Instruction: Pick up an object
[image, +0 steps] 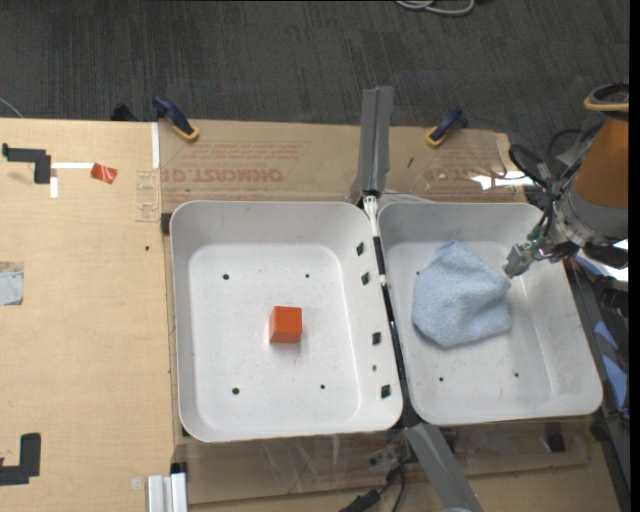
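A crumpled light blue cloth (458, 298) lies in the right bin (560, 385), toward its left and middle. A small orange-red cube (286, 325) sits near the middle of the left bin (200, 390). My gripper (518, 262) comes in from the right and hangs low over the right bin. Its tip is at the cloth's upper right edge, and I cannot make out whether it touches the fabric. The orange band of the arm (606, 165) shows at the right edge of the view.
A grey divider post (375, 140) rises between the two bins at the back. Cardboard with two clamps (176, 118) lies behind the bins. A tan wooden board (70, 330) covers the bench on the left. Cables (535, 170) trail by the wrist.
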